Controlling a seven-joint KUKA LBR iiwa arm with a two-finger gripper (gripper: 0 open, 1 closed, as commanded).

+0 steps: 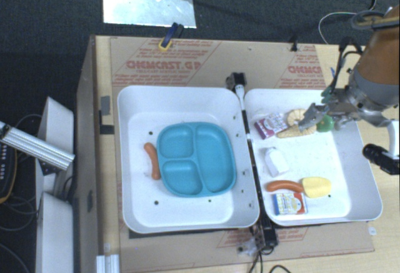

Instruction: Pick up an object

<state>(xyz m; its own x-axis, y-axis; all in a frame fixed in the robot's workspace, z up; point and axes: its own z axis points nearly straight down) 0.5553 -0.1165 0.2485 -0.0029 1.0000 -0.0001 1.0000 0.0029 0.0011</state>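
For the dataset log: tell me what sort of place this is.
Probably a robotics lab bench for grasping trials. Two white bins sit on a board, one holding a blue divided plate, the other toy food such as a sausage, with the arm's hand over them.

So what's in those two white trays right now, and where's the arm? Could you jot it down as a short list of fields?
left bin: blue divided plate, with a sausage beside it on its left
right bin: pink packet, banana, green item, white block, second sausage, yellow item, small carton
arm: reaches in from the right, over the right bin's far end
gripper: above the banana, near the green item
fingers: cannot tell whether they are open or shut
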